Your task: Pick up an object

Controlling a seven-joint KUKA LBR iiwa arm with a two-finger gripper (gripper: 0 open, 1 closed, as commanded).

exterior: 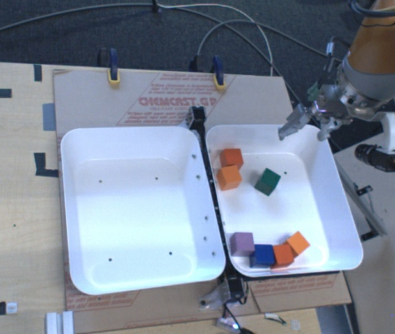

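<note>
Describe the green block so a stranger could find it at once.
Look in the right-hand white bin, in its upper half. To the right of two orange cubes lies a tilted green block, standing apart, the sole green piece there.

colored blocks (263,248) in right bin (336,186)

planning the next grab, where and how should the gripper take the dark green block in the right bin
Probably from straight above, closing on two opposite flat side faces of the dark green cube-shaped block. It lies alone on the floor of the right white bin, rotated against the walls, so the two-finger gripper should turn to match. The nearest orange blocks sit apart, leaving finger room.
</note>
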